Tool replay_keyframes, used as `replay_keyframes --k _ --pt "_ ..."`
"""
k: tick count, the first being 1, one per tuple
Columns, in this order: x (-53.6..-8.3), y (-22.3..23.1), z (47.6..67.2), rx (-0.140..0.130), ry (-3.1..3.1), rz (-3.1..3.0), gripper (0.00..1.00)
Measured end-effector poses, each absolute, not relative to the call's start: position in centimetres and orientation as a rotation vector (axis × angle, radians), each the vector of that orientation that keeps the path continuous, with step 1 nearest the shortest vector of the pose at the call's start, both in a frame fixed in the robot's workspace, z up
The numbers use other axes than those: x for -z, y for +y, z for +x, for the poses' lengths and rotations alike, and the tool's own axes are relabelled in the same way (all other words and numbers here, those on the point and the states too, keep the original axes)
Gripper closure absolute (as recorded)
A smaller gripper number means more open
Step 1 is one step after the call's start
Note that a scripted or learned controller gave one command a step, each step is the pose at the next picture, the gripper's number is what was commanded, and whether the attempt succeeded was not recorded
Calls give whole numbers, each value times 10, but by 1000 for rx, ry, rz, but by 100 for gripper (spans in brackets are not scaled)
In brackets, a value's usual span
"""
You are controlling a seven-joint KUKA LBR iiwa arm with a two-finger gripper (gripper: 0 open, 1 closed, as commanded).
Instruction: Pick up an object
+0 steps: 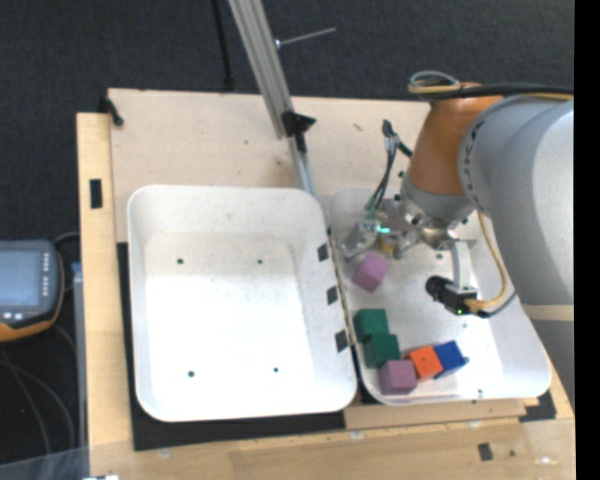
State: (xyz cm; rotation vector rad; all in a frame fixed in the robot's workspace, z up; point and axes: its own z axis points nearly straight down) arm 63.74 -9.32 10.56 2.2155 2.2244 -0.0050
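Pincer [365,251] over right bin [525,353], grip state unclear, just above one of two purple blocks [370,271], two green blocks [372,323], one orange [426,361], one blue [449,355].

White bins [230,298] smooth matt plastic; bench [200,138] pale raw wood; blocks [371,271] matt, foam-like; arm [525,188] satin grey.

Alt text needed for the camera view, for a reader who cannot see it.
A grey robot arm with an orange band reaches into the right white bin, its hand just above a pale purple block. Near that bin's front edge lie two green blocks, another purple block, an orange block and a blue block.
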Motion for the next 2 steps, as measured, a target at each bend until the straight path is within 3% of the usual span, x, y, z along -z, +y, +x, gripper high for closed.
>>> replay_keyframes --k 2 --pt "-106 -93 637 5 2224 2215 0"
